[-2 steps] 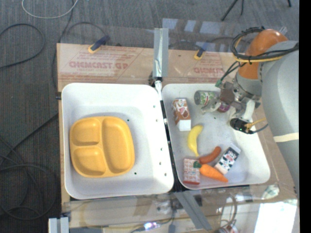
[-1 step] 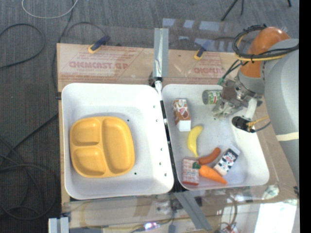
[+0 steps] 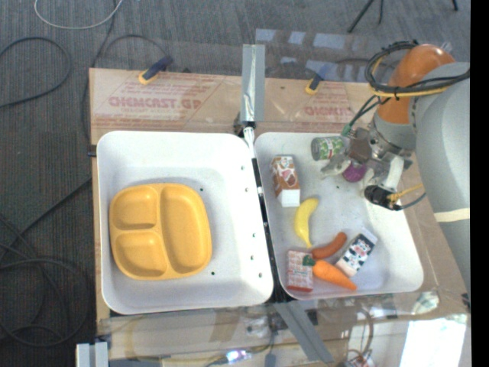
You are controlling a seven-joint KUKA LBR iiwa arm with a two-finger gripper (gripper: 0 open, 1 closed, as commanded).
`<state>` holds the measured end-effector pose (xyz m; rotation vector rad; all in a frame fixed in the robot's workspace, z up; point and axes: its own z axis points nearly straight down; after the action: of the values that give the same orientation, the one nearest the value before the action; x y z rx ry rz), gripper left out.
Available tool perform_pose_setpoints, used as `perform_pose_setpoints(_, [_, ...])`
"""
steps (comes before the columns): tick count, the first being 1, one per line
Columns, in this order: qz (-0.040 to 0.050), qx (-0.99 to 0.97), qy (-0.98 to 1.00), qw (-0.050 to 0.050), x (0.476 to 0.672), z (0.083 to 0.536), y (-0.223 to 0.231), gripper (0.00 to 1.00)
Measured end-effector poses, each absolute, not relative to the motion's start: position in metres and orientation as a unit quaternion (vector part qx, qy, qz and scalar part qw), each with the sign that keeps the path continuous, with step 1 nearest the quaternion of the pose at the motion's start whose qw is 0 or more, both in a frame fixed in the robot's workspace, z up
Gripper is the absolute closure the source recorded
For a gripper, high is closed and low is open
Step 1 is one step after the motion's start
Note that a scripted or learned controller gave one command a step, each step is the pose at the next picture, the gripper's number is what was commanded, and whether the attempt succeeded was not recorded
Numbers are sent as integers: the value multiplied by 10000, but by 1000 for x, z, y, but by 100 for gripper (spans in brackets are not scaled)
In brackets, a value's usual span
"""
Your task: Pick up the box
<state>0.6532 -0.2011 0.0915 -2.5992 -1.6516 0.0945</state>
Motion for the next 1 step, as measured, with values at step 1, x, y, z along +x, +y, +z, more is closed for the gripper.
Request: perform_pose_setpoints(1, [10,-8387,-5447,-1,669,193,-188,0])
